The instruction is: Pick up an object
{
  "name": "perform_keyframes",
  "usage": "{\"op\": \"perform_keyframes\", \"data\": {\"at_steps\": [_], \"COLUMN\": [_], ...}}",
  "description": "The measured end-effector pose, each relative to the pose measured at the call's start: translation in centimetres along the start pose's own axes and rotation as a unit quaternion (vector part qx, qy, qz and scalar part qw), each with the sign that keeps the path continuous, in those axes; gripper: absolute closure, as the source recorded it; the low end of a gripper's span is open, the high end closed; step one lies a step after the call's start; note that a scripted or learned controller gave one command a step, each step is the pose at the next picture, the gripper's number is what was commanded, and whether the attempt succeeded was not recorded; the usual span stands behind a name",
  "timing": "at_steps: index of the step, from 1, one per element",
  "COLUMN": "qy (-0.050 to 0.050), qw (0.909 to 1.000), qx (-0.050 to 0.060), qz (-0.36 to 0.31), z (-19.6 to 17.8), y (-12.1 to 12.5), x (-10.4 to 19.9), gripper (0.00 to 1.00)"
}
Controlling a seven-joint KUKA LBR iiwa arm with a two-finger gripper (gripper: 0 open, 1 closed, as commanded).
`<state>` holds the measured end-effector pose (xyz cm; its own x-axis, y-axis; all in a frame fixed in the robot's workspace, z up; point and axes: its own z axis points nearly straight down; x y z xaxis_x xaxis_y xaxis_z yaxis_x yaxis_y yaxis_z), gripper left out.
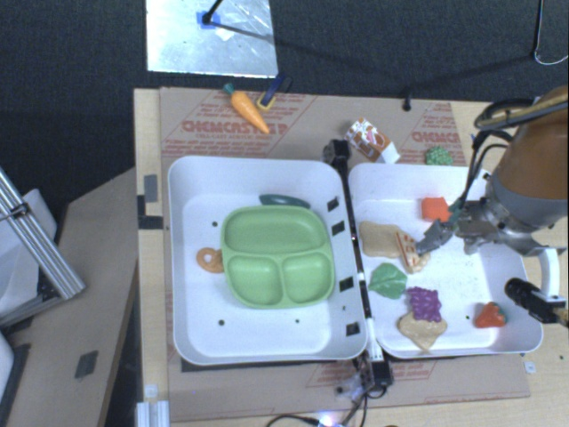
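Note:
My gripper [430, 238] reaches into the right bin [507, 265] from the right, its tip just above and touching the edge of a small waffle piece [410, 252]. The waffle lies against a tan slice of toast [380, 237]. An orange cube [435, 209] sits just behind the gripper. Below lie a green leaf [388, 279], purple grapes [424, 303], a tan cookie [422, 329] and a red strawberry [490, 315].
The left bin [191, 327] holds a green divided plate [276, 256], a small pretzel [210, 260] and a dark green item [284, 201]. Behind the bins lie a carrot [249, 111], a snack packet [372, 140] and a green piece [437, 156].

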<state>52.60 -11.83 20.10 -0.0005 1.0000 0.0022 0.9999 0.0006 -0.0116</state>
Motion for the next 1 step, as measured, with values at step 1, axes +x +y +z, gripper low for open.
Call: {"op": "perform_keyframes", "data": {"at_steps": [1], "qy": [-0.001], "qw": [1.0000], "qx": [-0.006], "qz": [-0.001], "z": [-0.62], "y": [0.28], "x": [0.02], "gripper": [0.00]}}
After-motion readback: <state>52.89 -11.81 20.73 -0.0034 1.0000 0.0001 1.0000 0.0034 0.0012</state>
